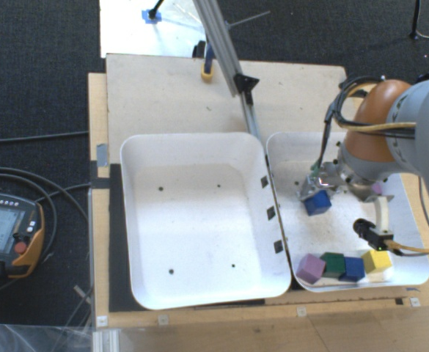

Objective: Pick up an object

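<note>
Hovering over the right bin [287, 152], my claw [314, 185] sits just at 12 o'clock of a blue cube [317, 203] — touching or gripping it, I cannot tell. Toward 6 o'clock, along the bin's near wall, lie purple [310, 268], green [334, 261], blue [353, 269] and yellow [377, 259] blocks.

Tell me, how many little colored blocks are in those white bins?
5. A blue block sits by the gripper in the right bin. Purple, green, blue and yellow blocks line its near edge. The arm may hide more.
</note>
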{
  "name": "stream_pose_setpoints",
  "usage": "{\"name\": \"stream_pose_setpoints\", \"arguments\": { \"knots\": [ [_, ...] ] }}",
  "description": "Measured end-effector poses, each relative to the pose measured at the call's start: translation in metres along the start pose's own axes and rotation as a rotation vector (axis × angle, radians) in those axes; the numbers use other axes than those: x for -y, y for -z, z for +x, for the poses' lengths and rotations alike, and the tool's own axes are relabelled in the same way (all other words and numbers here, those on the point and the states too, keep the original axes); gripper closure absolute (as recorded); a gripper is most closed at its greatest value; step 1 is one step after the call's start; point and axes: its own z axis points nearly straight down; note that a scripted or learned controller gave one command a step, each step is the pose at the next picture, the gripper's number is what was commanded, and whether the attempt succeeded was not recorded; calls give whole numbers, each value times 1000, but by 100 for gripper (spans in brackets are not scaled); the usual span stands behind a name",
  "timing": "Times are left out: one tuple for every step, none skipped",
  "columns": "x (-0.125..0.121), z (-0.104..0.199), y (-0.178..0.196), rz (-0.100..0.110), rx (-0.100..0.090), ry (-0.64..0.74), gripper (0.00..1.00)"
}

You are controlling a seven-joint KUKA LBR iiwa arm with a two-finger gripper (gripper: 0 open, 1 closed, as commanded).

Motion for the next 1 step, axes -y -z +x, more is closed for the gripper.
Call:
{"name": "stream_pose_setpoints", "arguments": {
  "knots": [
    [-26, 74, 105, -8, -2, 5, 100]
  ]
}}
